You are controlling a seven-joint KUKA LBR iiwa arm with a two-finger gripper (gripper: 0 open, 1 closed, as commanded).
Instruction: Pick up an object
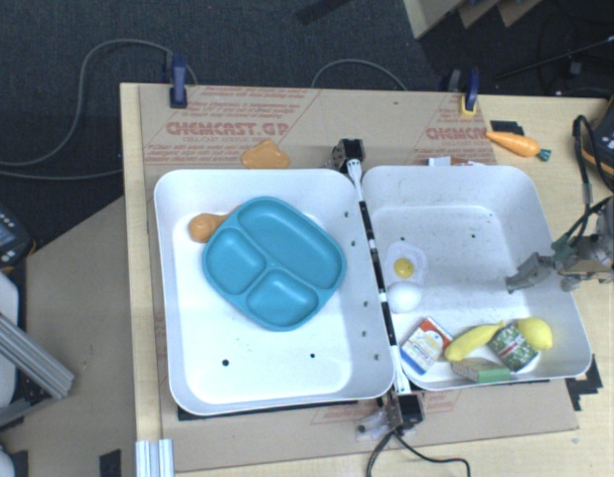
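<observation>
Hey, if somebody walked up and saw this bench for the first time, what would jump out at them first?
Most likely the big blue divided plate lying in the left bin, with an orange ball tucked against its upper left edge. Next, the cluster of small play food in the right bin's lower corner: a yellow banana, a small carton and a lemon. The gripper sits at that bin's right edge.

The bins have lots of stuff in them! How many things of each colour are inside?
Blue: 1, the divided plate
Orange: 1, the round lump beside the plate
Yellow: 3, the small round piece, the banana, the lemon
White: 1, the egg
Red and white: 1, the carton
Green: 1, the can
Total: 8
</observation>
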